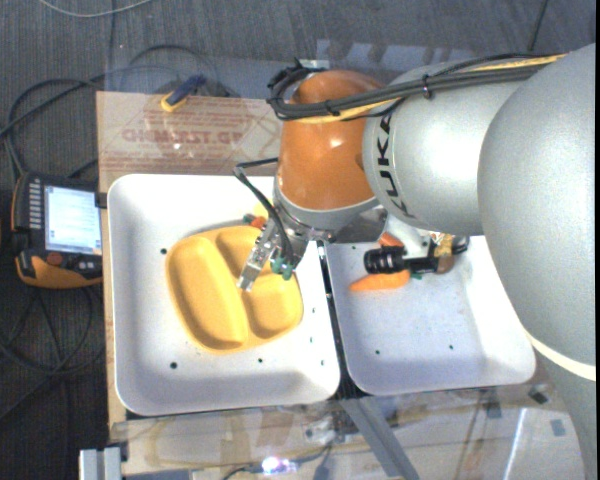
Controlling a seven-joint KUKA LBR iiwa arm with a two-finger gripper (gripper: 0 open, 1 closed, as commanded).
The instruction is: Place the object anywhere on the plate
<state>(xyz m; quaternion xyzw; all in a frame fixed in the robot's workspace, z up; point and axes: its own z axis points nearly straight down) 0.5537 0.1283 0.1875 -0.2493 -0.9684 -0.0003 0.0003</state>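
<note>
Gripper (263,266) is hanging over the yellow plate (205,293), near the ridge between its two compartments. It's too small and cluttered to tell whether it's spread, clenched or gripping anything. Plate is sitting in the view's left bin (140,308). Orange object (380,282) is lying in the right bin (440,343) near its upper left corner, apart from the plate, its top edge partly covered. Arm (450,138) is hiding that bin's far rim.

The gripper (253,276) was seen poised over the right part of the yellow two-compartment plate (205,293), which was set in the left bin (140,368). An orange object (378,282) was seen in the right bin (450,358), near its left wall.
</note>
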